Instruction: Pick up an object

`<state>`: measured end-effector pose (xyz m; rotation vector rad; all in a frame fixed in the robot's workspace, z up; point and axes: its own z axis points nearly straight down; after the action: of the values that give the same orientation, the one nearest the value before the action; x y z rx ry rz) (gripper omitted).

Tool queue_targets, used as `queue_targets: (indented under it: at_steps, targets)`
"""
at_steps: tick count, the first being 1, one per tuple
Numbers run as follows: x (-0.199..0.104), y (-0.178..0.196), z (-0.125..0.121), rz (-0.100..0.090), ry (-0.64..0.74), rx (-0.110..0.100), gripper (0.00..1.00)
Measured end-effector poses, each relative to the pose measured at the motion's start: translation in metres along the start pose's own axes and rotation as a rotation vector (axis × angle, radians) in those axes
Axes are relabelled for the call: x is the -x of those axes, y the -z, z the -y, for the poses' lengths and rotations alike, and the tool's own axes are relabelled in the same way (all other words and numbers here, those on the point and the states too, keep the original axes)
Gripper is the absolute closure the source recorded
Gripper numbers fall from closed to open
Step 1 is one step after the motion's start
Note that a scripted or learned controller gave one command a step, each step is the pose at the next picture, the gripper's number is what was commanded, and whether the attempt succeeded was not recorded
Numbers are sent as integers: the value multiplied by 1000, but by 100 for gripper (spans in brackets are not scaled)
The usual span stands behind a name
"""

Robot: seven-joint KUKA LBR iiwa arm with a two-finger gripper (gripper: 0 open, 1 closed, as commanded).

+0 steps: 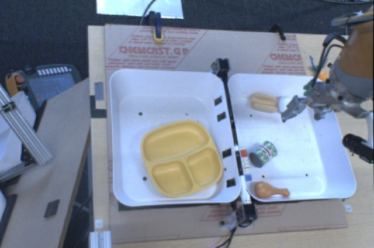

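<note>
1. Here the gripper (pixel 290 109) hangs over the right bin (pixel 333 141), just beside a tan bread roll (pixel 264 103); its fingers seem slightly apart with nothing between them, though the view is blurry.
2. A small green-labelled can (pixel 263 154) lies on its side mid-bin.
3. An orange drumstick toy (pixel 269 189) rests at the near edge.
4. The left bin (pixel 128 124) bears a yellow divided tray (pixel 181 157).

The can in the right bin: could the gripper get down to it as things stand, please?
Probably yes. The can lies alone on the floor of the right bin, apart from the drumstick and the bun, and the gripper hangs just above it.
</note>
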<state>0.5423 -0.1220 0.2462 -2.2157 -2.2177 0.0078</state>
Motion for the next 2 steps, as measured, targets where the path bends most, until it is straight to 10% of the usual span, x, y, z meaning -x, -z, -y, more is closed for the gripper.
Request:
queue_targets:
  at_steps: [2]
  targets:
    - [-6,-55,-7,0,1,5,0]
